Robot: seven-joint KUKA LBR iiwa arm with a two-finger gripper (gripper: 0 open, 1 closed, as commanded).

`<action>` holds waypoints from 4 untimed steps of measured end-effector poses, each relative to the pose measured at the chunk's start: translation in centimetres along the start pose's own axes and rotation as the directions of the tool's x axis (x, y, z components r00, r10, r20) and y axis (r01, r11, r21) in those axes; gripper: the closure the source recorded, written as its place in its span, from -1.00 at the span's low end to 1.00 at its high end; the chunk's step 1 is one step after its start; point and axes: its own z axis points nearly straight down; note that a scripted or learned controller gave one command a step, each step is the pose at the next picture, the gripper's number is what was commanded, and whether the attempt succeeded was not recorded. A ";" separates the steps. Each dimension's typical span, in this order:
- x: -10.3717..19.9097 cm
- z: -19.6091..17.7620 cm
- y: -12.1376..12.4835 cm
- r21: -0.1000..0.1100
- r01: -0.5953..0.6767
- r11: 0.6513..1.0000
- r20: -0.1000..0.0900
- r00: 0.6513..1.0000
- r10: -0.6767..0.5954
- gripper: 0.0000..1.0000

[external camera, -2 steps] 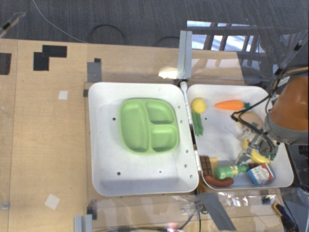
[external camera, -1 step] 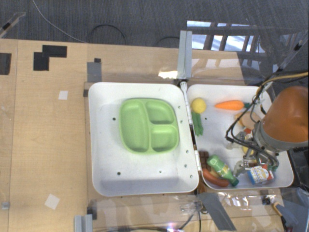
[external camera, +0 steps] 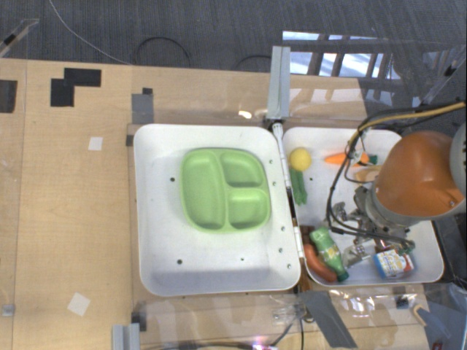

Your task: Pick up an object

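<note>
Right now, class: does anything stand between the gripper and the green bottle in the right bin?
Nothing visible does. The gripper hangs low in the right bin, and the green bottle lies just to its left in the view, against an orange-red item. Bare white floor shows between gripper and bottle.

The arm [external camera: 419, 173] reaches in from the right, its orange band turned up toward the camera and covering most of the wrist. It points steeply downward. Black and yellow cables loop off its left side. Below the band the grey metal hand [external camera: 363, 233] hangs low; whether its grip is spread or closed cannot be made out.
</note>
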 end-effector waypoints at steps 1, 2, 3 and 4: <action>-1.1 0.0 0.9 -0.002 0.224 0.975 -0.004 0.975 -0.224 -1.00; -5.1 0.3 -1.7 -0.013 0.647 0.762 -0.002 0.762 -0.647 -1.00; 0.3 0.0 -0.4 -0.005 0.591 0.807 0.001 0.807 -0.591 -1.00; -8.5 0.4 -2.4 -0.012 0.601 0.799 -0.001 0.799 -0.601 -1.00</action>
